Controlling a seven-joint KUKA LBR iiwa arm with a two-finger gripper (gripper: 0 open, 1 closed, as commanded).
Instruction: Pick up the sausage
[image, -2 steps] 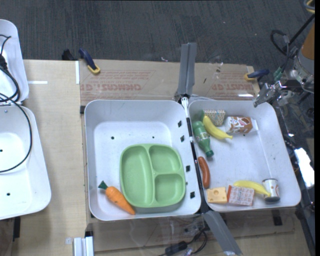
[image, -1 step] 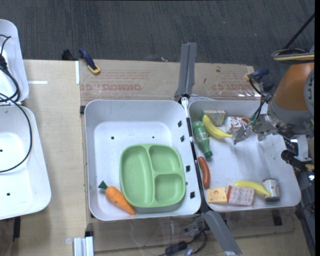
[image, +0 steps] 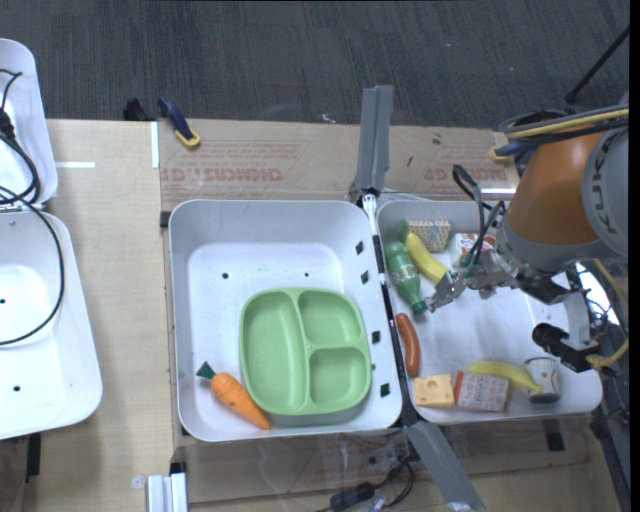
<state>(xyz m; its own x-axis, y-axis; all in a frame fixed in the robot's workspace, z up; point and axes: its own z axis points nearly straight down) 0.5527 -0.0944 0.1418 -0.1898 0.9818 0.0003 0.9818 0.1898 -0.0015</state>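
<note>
Two shallow white bins are sitting side by side on the bench. The left bin (image: 190, 300) is holding a green divided plate (image: 305, 350) in its middle, and an orange carrot (image: 237, 398) is lying just beside the plate, near the bin's front left corner. The right bin (image: 500, 315) is holding more things: a green bottle (image: 405, 275) and a yellow banana (image: 425, 257) are lying close together near its back left corner, a small speckled box (image: 432, 234) and a small packet (image: 468, 244) are resting along its back edge, and a cheese wedge (image: 433, 390), a reddish packet (image: 484, 392), a second banana (image: 505, 373) and a small dark round thing (image: 545, 395) are lining its front edge. The sausage (image: 408, 344) is lying along the left edge of the right bin, about halfway between back and front, untouched. The gripper (image: 447, 292) is hanging over this bin just beside the lower end of the bottle, behind the sausage and a little to its right, not touching it. I cannot tell how far the gripper is spread. Red writing on the cardboard (image: 240, 165) behind the bins is showing upside down, and I cannot read it with certainty.
</note>
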